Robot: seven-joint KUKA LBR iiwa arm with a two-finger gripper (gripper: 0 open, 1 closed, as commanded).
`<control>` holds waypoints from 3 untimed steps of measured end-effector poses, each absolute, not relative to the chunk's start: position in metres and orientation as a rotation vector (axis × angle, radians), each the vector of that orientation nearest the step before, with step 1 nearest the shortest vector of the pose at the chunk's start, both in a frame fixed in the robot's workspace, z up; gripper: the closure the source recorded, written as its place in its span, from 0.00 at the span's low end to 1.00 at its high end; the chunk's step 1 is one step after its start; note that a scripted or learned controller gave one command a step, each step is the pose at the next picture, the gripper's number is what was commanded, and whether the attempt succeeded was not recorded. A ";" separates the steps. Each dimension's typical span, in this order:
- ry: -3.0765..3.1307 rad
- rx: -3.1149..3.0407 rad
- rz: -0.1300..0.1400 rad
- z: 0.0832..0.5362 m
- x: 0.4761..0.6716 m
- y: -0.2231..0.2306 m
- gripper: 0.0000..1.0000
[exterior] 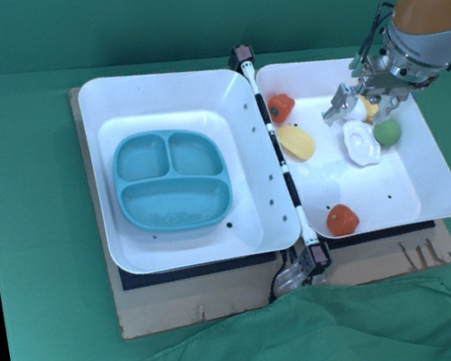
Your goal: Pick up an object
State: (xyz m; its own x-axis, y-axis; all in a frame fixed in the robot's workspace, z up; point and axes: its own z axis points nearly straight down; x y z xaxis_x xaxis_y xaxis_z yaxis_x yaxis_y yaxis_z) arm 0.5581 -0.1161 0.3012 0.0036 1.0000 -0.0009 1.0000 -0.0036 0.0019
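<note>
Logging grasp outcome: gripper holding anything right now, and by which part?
Cannot be told. The gripper is low in the right bin, over a white-and-yellow item; a grasp isn't visible.

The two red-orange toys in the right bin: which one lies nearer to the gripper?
The red-orange toy at the bin's far-left corner; the other lies by the near wall.

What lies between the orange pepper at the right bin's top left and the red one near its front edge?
The yellow piece lies roughly between the orange pepper and the red pepper, by the divider in the camera view.
</note>
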 end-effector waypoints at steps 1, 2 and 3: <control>2.216 2.224 0.001 0.301 0.558 -0.116 0.00; 2.216 2.227 -0.003 0.258 0.551 -0.120 0.00; 2.218 2.229 -0.004 0.200 0.543 -0.119 0.00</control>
